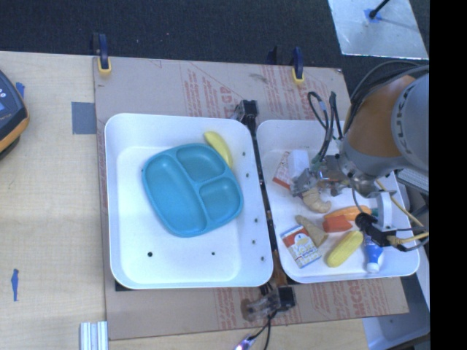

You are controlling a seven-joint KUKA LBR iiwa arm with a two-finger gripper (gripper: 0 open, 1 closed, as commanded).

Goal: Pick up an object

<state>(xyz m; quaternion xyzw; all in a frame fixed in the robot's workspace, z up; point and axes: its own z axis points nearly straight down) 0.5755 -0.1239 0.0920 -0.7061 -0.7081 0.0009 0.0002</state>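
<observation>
My gripper point(312, 183) hangs low over the middle of the right bin point(286, 268), its metal fingers pointing left and down. Just under it lies a tan, bean-shaped piece point(317, 202). Around it sit a white and orange packet point(286, 168), an orange carrot point(344, 219), a tan wedge point(314, 230), a yellow corn cob point(343, 248), a small red and white carton point(300, 246) and a blue and white tube point(373, 257). Nothing is visibly held between the fingers.
The left bin point(124, 261) holds a blue sectioned plate point(193, 188) with a yellow banana point(219, 149) at its upper right rim. Black cables point(326, 115) loop off the arm above the right bin. A yellow and black device point(10, 115) lies at the far left.
</observation>
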